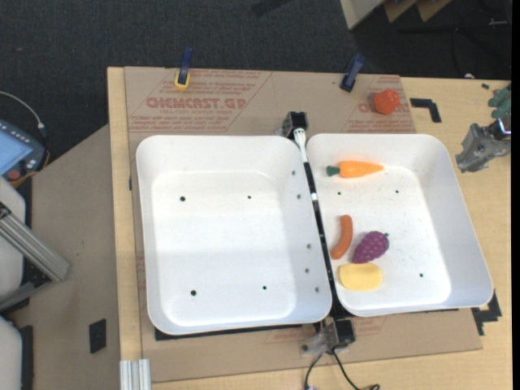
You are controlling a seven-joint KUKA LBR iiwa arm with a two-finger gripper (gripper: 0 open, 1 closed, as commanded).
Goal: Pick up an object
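Nearest you, a yellow piece [360, 277] sits in the right bin [455, 218], touching the purple grapes [370, 246]. The gripper [481, 149] hangs outside that bin's right rim; you can't tell its opening

Carrot [356, 169], sausage [342, 236], grapes [370, 246] in rt bin [455, 218]

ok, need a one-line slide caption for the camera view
Gripper at the right edge, outside the right bin holding a carrot, sausage, grapes and yellow piece.
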